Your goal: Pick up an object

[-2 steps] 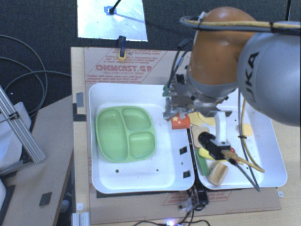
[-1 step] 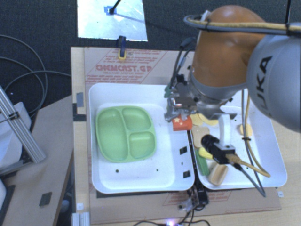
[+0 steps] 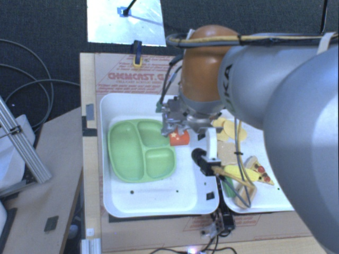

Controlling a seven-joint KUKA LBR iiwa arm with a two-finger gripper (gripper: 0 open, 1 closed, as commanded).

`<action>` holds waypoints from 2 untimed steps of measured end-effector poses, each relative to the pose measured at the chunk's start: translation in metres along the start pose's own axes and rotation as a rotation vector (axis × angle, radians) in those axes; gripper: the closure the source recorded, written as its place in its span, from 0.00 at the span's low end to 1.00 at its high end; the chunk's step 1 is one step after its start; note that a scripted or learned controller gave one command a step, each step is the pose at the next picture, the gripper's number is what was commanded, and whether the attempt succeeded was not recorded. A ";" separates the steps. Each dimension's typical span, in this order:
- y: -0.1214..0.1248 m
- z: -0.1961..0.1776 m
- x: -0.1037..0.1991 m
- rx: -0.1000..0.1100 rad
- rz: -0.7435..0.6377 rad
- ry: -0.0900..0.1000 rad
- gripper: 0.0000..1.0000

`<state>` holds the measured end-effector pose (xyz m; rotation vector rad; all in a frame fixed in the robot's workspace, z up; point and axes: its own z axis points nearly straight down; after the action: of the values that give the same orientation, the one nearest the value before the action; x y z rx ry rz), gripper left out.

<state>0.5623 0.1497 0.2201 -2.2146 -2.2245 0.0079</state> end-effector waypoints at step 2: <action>-0.026 -0.092 -0.033 -0.005 0.001 0.002 1.00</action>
<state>0.5370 0.1164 0.3126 -2.2168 -2.2250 0.0007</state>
